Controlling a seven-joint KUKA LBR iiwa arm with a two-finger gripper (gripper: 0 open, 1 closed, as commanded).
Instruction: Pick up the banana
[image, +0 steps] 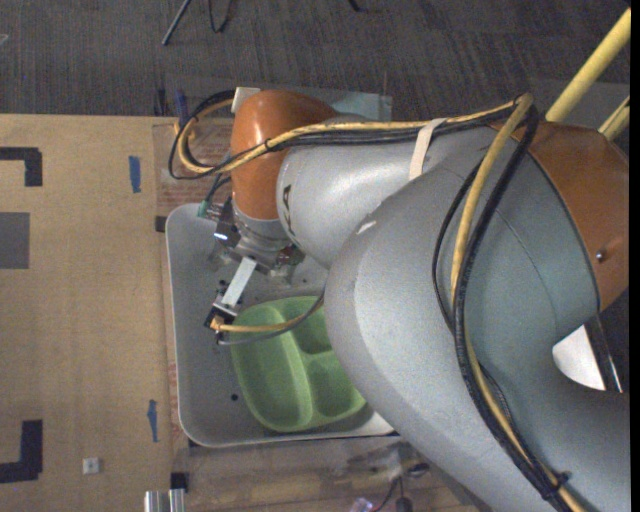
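Banana: where it lies I cannot tell, because my own arm (450, 300) reaches in from the right and hides much of what is below it.

In the camera view, the grey bulk of that arm takes up the right and near part of the scene. Its orange band (262, 150) sits towards the far side, just above my wrist. The wrist points down over the white bin (190, 330), above the bin's far left part. Whether my jaws are apart or together I cannot tell, since the wrist hides them from this angle.

In the bin lies a green divided tray (295, 375), towards the bin's near side, with raised ridges parting it into compartments. Its right edge runs under my arm. The tray is close to my wrist, on the wrist's near side. Bare white bin floor shows between the tray and the bin's left rim.

Left of the bin, the tabletop (80, 300) is a tan board. On it are a far strip of blue tape (135, 172) and a near strip of blue tape (152, 420), both close to the bin's left rim. Black angular marks (22, 165) stand at the board's left edge, far and near, with a grey patch (12, 240) between them. A small pale square (91, 465) lies towards the near left corner. Beyond the tabletop, on the far side, is dark carpet floor (400, 40).
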